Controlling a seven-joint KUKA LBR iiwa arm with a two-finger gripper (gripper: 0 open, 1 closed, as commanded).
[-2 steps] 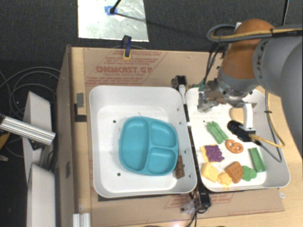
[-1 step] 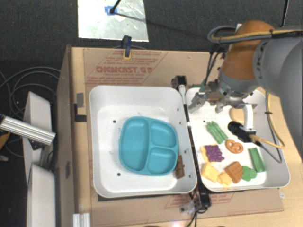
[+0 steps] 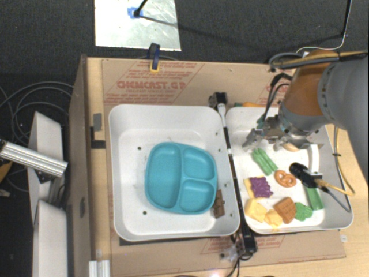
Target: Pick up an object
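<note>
My gripper (image 3: 265, 142) hangs over the back left part of the right bin (image 3: 340, 212), open, with nothing between its fingers. Just in front of it lies a green pickle-shaped toy (image 3: 264, 161). Further forward are a brown pretzel (image 3: 285, 178), purple grapes (image 3: 260, 186), a yellow piece (image 3: 256, 209), a brown waffle-like piece (image 3: 283, 208) and a green broccoli (image 3: 302, 211). A green stick (image 3: 314, 198) lies near the right wall. Part of the bin's back is hidden by the arm.
The left bin (image 3: 130, 154) holds a blue divided plate (image 3: 180, 178) and a small brown piece (image 3: 219, 203) at its front right. A divider rail (image 3: 226, 137) runs between the bins. An orange item (image 3: 251, 104) sits at the right bin's back rim.
</note>
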